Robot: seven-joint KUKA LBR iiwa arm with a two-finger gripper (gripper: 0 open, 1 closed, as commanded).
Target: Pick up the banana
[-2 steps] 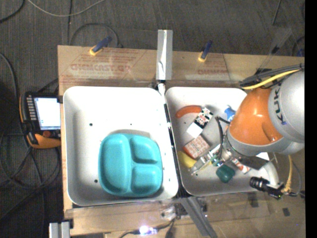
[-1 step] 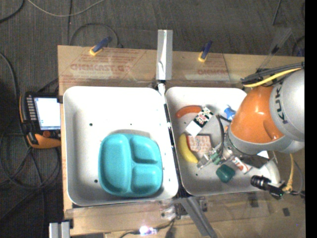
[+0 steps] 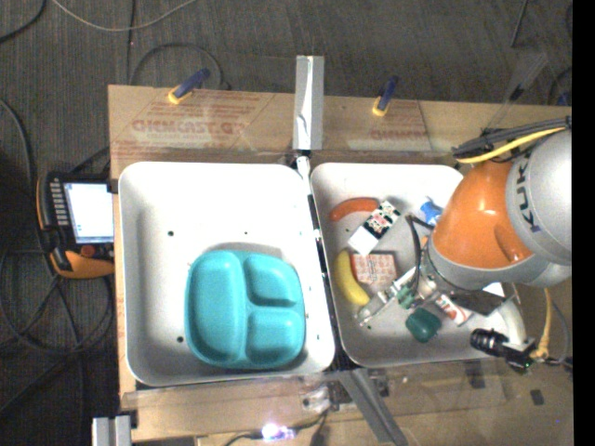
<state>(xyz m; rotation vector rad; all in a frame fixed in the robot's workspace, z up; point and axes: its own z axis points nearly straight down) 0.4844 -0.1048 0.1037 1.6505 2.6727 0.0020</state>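
I see the banana [image 3: 351,281] lying in the right bin [image 3: 325,212], lower centre of the frame, pressed close along that bin's left wall with its length running up and down the picture. That leaves almost no room on its left side; on its right a small red-printed card [image 3: 376,269] sits just beside it, and a black-and-white box [image 3: 374,227] lies above, near an orange object [image 3: 353,209] at the bin's upper left.

My arm [image 3: 493,230] comes in from the right and covers much of the right bin. The gripper [image 3: 395,297] hangs low over the bin floor, just right of the banana's lower end and apart from it. Its fingers look slightly parted, with nothing between them that I can make out. A dark green object [image 3: 423,324] sits just below and right of the gripper.

The left bin [image 3: 158,193] holds a teal divided tray [image 3: 245,310] in its lower middle, with open white floor around its upper and left edges.
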